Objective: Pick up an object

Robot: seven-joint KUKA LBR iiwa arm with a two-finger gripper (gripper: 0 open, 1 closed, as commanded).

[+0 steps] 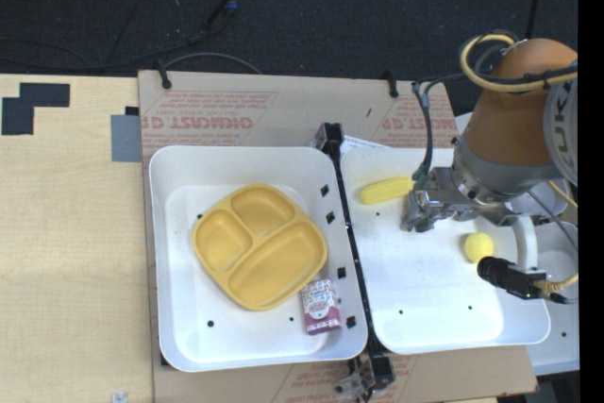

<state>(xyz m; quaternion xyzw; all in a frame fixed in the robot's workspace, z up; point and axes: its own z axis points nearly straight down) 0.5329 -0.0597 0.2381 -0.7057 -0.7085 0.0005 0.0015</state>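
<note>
The gripper (420,210) is being held low over the right bin (444,326), in its far half, with the grey arm (514,132) and its orange band reaching in from the right and being cut off by the frame edge. Whether anything is being gripped cannot be told: the metal end of the gripper is being seen as a dark, blurred cluster, and how it is set is not being shown.

Just to the left of it, a yellow corn cob (385,192) is lying on the bin floor, its right end being met or partly covered by the gripper; contact cannot be made out. To the right, a small yellow ball (478,246) is resting near the bin's right wall, close beside a black cable fitting (510,278).

In the left bin (179,335), a yellow divided plate (260,245) is lying flat, and a small red-and-white packet (321,307) is lying just beside its near right edge; its print is too small to be read.
</note>
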